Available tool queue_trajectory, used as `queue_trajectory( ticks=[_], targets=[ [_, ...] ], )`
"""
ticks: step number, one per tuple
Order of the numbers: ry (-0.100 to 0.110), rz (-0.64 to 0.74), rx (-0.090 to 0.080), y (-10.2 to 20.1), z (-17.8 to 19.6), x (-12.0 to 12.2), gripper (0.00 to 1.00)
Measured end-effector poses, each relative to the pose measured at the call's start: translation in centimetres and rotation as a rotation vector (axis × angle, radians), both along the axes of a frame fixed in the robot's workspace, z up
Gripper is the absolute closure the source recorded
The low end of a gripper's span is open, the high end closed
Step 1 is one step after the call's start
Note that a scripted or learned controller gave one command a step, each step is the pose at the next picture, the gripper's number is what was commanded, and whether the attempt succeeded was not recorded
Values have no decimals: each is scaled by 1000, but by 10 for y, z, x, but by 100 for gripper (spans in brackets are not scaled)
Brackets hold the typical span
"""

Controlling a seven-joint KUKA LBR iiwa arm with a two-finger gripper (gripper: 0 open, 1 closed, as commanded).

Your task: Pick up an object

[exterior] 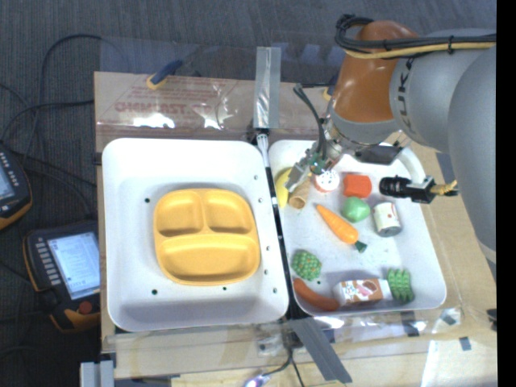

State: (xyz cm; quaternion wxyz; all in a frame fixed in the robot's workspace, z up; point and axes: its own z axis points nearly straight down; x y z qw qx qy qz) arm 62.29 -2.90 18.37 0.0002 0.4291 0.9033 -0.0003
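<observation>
My gripper (310, 168) hangs low over the far left corner of the right bin (426, 252). Right beneath and beside it lie a tan cone-shaped piece (298, 197), a yellow banana (281, 187) against the bin's left wall, and a small white and red round item (326, 181). Further right sit a red piece (357, 185), a green piece (355, 210) and a small can (387, 218). An orange carrot (337, 224) lies in the middle of the bin. The wrist hides what is directly under the gripper.
The left bin (129, 168) holds a yellow divided plate (207, 234). At the right bin's near side lie a broccoli (305, 263), a red sausage (316, 296), a small carton (359, 291) and a green toy (400, 285). The arm's orange band (367, 71) looms over the far right.
</observation>
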Motion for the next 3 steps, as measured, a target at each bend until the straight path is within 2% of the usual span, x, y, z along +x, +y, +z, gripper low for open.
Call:
queue_trajectory(
  ticks=[1,2,3],
  targets=[
    [-1,-125,-2,38,59,27,100],
    [-1,-118,-4,-38,62,45,100],
    [-1,411,-3,-120,9,46,100]
  ],
)
